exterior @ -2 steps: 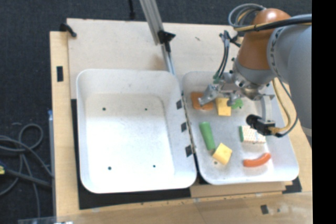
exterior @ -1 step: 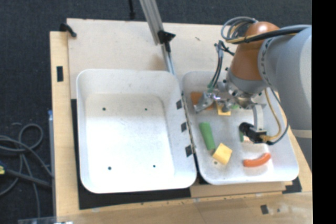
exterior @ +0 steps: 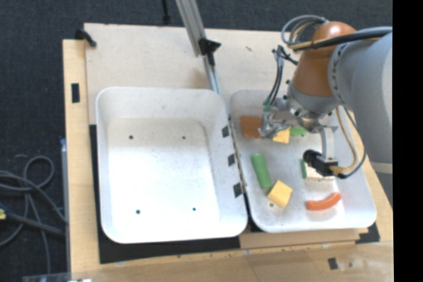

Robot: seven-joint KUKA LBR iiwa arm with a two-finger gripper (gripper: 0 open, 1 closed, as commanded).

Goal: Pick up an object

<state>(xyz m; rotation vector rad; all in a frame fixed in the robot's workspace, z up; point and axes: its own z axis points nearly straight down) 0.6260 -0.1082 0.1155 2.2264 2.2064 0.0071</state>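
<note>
Pincer point(exterior: 277, 125) low in right bin point(exterior: 357, 208), partly hiding yellow block point(exterior: 282, 137) and brown block point(exterior: 249, 126); finger spread impossible to tell.

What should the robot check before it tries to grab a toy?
1. Gripper over the right bin: ok.
2. Toys to choose from: ok; green stick, yellow block, orange piece.
3. A toy right under the gripper: ok; a small yellow piece lies beside it.
4. Something already held: cannot tell.
5. Brown piece crowding the gripper: not ok, it is very near.
</note>
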